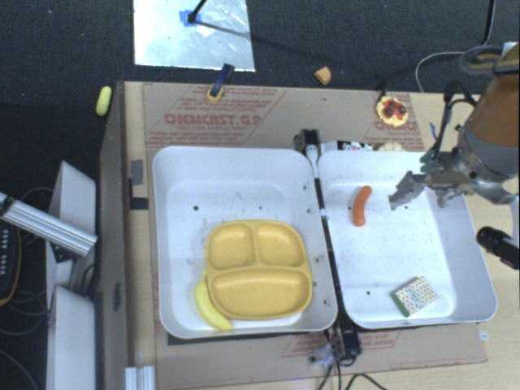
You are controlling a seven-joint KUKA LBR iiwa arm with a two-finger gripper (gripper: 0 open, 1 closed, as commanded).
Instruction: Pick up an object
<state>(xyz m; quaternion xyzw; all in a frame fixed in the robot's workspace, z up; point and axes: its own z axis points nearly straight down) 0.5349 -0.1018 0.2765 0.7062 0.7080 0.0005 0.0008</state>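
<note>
The gripper (404, 192), jaws open, hung just right of the sausage (361, 205); it needed to straddle its narrow width before closing.

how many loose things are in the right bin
2. A hot dog lies in the upper left part of the right bin, just left of the gripper. A sponge lies near the bottom edge. The arm may hide something at the bin's right side.
</note>
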